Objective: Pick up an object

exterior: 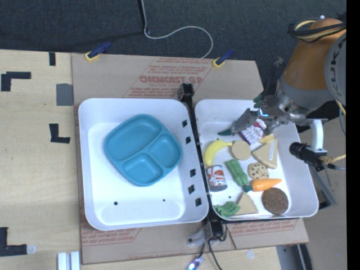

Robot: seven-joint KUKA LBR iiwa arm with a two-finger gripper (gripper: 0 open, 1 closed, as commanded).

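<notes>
End effector: the end effector (247, 121) is reaching in from the right and hanging low over the far part of the right bin (306, 204), its dark fingers pointing toward the bin's near-left.
Fingers: whether they are apart or together, I cannot tell; they are merging with the packet below them, and nothing is plainly sitting between them.
Likely target: the red-and-white snack packet (254, 131) is lying just under and slightly toward the right edge of the end effector, touching or nearly touching it.
Deciding relation: the packet is sitting almost directly beneath the tips, offset a little toward the arm's side, so the coming move is looking like a short descent and not a sideways travel.
Packet's long axis: it is running roughly from the bin's far-left toward its near-right; the exact angle is too blurred to call.
Neighbours: the banana (216, 149) is lying just beside the packet toward the divider between the bins, the round cracker (241, 149) is sitting close on the near side, and the cheese wedge (268, 153) is crowding it toward the right edge.
Risk, as a judgement: the tight cluster is leaving little room for the fingers to straddle the packet alone.
Left bin: the blue divided plate (143, 149) is resting there, well apart from the end effector.
</notes>
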